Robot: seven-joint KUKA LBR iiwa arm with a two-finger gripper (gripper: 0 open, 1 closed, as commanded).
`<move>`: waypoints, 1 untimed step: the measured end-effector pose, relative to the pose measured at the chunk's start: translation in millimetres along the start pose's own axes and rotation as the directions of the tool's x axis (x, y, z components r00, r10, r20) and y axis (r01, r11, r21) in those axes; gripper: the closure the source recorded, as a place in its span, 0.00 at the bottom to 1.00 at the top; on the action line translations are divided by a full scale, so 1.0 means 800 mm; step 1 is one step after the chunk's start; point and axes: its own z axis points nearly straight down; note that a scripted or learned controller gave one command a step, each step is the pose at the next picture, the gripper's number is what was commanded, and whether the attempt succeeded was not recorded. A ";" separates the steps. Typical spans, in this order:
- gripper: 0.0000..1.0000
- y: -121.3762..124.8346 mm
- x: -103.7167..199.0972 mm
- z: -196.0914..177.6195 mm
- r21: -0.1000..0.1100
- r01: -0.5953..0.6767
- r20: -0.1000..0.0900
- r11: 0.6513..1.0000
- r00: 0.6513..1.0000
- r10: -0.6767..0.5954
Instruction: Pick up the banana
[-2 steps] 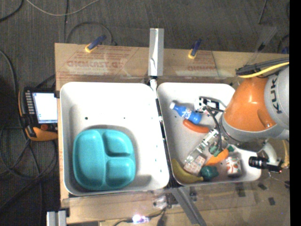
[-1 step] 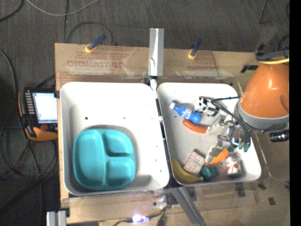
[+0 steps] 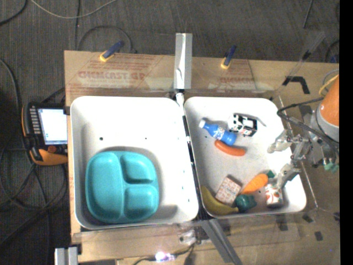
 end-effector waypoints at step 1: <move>0.00 0.156 0.020 0.043 -0.001 -0.227 -0.003 0.974 0.974 0.227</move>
